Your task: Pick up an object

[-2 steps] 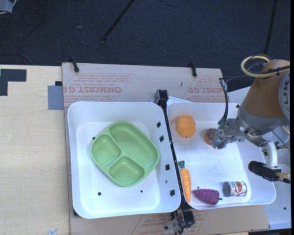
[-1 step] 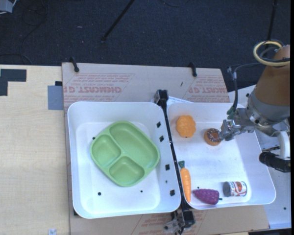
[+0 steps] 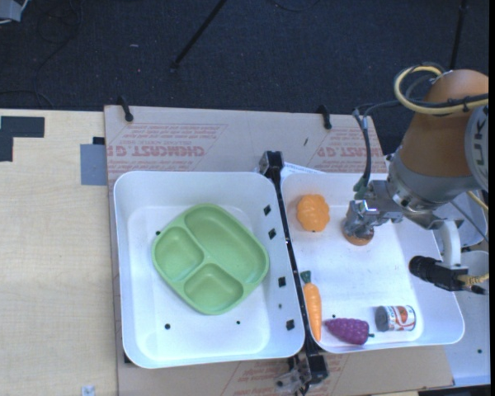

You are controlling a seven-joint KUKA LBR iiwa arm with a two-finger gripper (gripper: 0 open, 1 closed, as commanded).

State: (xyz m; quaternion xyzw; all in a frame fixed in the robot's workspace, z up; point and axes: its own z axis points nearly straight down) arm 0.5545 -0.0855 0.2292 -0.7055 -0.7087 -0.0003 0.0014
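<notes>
**Grasp in progress, right bin, rear half**

The gripper (image 3: 360,221) is seen low over the right bin (image 3: 429,324), directly above a small orange-brown object (image 3: 359,238) whose lower edge shows beneath the fingers. Finger state cannot be told from this view; the tips are hidden by the wrist body and blur.

The object is partly covered, so its shape cannot be confirmed. A round orange fruit (image 3: 313,213) sits near it to the left, not touching. A carrot (image 3: 313,307) lies along the divider, a purple piece (image 3: 347,330) and a small can (image 3: 395,318) rest at the front edge. The green divided plate (image 3: 209,257) lies in the left bin (image 3: 140,337).

Judged step: closing on the small object.

For a good grasp:
- fingers to be centred on the object before closure
- descent to be stopped short of the bin floor
- lift to be made straight up, kept off the orange fruit
- hold to be verified once the object clears the floor
</notes>
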